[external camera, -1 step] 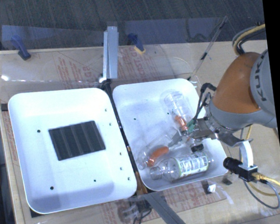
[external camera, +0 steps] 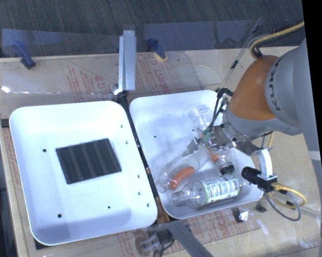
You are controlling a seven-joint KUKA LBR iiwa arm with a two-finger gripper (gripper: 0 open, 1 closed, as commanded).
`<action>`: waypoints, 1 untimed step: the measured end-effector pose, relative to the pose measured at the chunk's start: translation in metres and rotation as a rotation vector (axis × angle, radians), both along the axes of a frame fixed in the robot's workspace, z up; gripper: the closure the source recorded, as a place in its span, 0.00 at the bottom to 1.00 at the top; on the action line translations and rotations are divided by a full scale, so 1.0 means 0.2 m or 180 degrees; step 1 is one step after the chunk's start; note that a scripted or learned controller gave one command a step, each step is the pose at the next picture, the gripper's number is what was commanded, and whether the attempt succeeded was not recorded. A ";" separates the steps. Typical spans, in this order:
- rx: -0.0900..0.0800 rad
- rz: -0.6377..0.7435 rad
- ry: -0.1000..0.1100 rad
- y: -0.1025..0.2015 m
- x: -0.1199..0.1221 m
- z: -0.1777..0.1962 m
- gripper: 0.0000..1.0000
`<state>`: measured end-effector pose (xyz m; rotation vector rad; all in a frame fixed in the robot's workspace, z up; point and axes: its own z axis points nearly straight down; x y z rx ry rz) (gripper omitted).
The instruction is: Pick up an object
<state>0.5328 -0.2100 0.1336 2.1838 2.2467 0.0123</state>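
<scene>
1. Camera view: grey two-finger gripper point(external camera: 210, 138) is hanging low in the right white bin point(external camera: 147, 112), near its right edge; grip state — cannot tell. It should be centring on one item before closing.
2. Right bin is holding a clear plastic bottle point(external camera: 207, 192) along the near edge, an orange-tipped clear piece point(external camera: 177, 177) and clear cup-like plastic point(external camera: 199, 115); left white bin point(external camera: 26, 121) is showing a dark ribbed panel point(external camera: 88, 160).

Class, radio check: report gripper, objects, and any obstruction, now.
Gripper low in right bin, fingers unclear. Clear bottle lying along near wall; orange item beside it, both loose. Left bin holds dark grate.
</scene>
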 end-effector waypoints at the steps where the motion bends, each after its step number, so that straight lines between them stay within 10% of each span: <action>1: 0.0015 0.0416 0.0042 0.02 0.22 -0.12 0.00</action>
